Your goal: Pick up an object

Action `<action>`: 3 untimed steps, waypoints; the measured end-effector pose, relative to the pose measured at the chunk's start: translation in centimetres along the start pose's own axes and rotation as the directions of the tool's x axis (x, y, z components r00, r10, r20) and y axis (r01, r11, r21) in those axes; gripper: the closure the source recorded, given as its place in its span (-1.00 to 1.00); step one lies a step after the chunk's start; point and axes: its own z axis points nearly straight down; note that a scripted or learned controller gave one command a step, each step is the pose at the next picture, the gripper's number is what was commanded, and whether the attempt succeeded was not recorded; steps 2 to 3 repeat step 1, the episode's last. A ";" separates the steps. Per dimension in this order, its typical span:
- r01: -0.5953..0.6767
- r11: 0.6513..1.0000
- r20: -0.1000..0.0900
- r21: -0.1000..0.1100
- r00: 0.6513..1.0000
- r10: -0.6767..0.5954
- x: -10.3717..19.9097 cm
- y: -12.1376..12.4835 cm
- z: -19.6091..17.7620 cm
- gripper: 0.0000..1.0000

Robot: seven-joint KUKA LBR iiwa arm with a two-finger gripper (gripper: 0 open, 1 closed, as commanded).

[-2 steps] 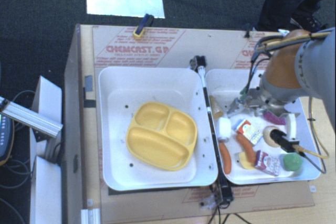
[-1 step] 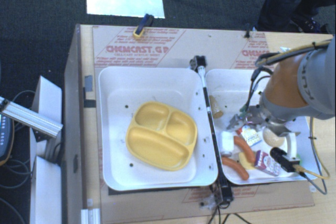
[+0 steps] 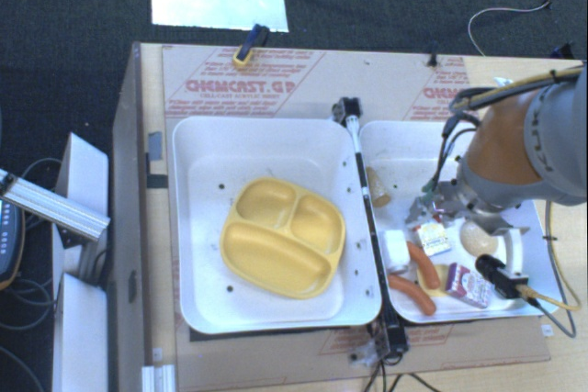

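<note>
My gripper (image 3: 435,214) hangs low over the middle of the right bin (image 3: 404,147), under the grey and orange arm that reaches in from the right. Just below it lies a small white packet (image 3: 435,240) with red and yellow print, close to it or touching it. Two orange sausages (image 3: 412,294) (image 3: 423,263) lie at the bin's front. A white block (image 3: 396,248) sits to their left. A pale round piece (image 3: 477,240) and a maroon packet (image 3: 469,287) lie to the right. The arm hides the bin's right part.
The left bin (image 3: 197,197) holds a yellow divided plate (image 3: 283,237). A small brownish piece (image 3: 377,189) lies by the right bin's left wall. A black ridge (image 3: 360,170) runs between the bins. A yellow-and-black clip (image 3: 249,46) rests on the board behind them.
</note>
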 end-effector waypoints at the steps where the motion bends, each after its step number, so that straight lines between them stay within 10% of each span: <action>1: 0.002 1.000 -0.001 -0.001 1.000 -0.002 7.1 1.0 -9.1 1.00; 3: 0.002 1.000 -0.001 -0.001 1.000 -0.002 7.1 1.0 -9.1 1.00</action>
